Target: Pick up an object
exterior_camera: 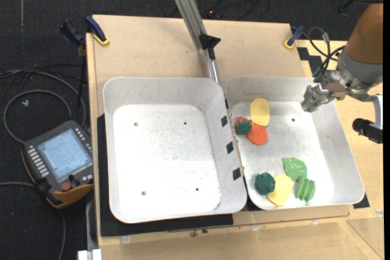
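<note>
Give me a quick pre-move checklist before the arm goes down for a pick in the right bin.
1. Objects available in the right bin: ok, two clusters.
2. Gripper over the right bin: ok, at its upper right rim.
3. Gripper above a target: not ok, the yellow piece lies off to its left.
4. Target separated: not ok, the orange piece touches the small green piece.
5. Gripper carrying nothing: cannot tell.
</note>
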Robot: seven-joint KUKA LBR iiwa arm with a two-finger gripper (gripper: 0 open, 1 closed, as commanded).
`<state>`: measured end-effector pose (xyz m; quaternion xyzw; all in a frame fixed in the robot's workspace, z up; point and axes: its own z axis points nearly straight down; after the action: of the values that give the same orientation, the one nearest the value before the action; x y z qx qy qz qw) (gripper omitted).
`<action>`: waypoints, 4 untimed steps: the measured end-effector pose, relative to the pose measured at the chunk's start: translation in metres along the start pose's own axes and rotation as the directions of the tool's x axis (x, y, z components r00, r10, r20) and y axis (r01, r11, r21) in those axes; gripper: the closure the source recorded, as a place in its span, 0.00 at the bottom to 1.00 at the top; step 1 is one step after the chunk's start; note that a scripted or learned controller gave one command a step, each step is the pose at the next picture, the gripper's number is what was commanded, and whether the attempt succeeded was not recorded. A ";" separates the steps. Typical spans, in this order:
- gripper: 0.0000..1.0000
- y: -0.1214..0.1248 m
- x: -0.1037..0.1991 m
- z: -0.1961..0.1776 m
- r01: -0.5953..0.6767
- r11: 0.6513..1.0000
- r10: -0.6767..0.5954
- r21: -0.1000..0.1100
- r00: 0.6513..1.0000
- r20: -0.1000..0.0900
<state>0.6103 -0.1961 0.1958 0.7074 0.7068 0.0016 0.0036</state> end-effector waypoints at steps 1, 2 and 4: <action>1.00 -0.001 -0.009 -0.050 0.000 1.000 0.000 0.000 1.000 0.001; 1.00 0.000 -0.009 -0.064 0.003 1.000 -0.003 0.004 1.000 -0.002; 1.00 -0.010 0.090 -0.068 0.009 1.000 -0.009 0.008 1.000 -0.005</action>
<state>0.6001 -0.1061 0.2638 0.7043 0.7099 0.0004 -0.0009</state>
